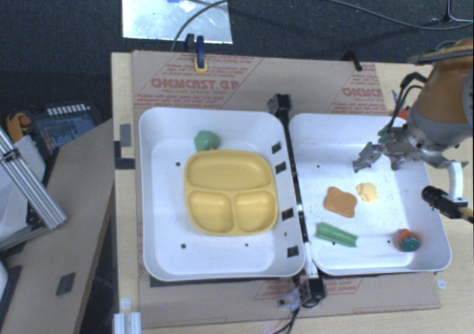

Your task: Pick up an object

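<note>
My gripper (381,159) hangs over the upper part of the right bin (437,251), open, with nothing between its fingers (364,157). Below it on the bin floor lie a small yellow piece (366,192) and an orange toast-shaped piece (340,201). Nearer the front edge lies a green pod (337,234). A red-orange item with a teal patch (406,239) sits in the front right corner. The gripper touches none of them.
The left bin (159,199) holds a yellow divided plate (228,190) and a small green object (207,140) behind it. A black divider (290,177) runs between the bins. A black part (444,203) on the arm's side overhangs the right bin's right rim.
</note>
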